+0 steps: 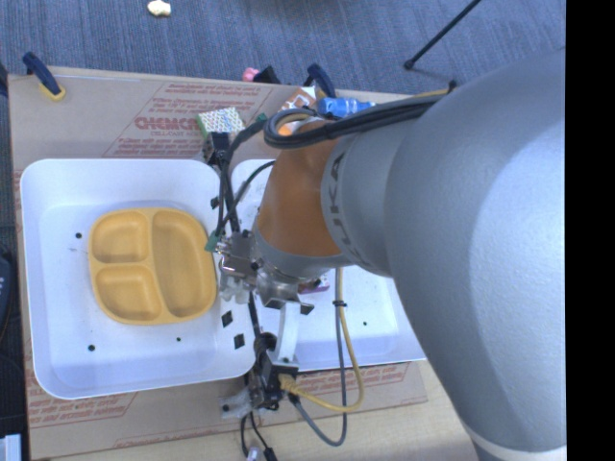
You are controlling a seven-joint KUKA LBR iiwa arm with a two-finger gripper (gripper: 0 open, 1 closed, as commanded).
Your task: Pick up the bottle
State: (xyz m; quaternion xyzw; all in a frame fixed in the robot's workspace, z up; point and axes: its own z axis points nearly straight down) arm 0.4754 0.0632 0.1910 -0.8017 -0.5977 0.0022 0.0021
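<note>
Visibly one yellow plate [152, 265], two white bins [38, 286].

The arm [432, 200] blocks the right bin [384, 329]; a yellow tray [152, 263] occupies the left bin [48, 200].

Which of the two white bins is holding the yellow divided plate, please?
The left bin holds the yellow divided plate; the right bin lies largely under the arm.

Even, fairly bright light from overhead leaves only soft, faint shadows, and the left white bin [38, 257] shows no hard glare. The grey arm [480, 238], close to the camera at the right, looks large and slightly soft. Fine detail is grainy throughout.
</note>
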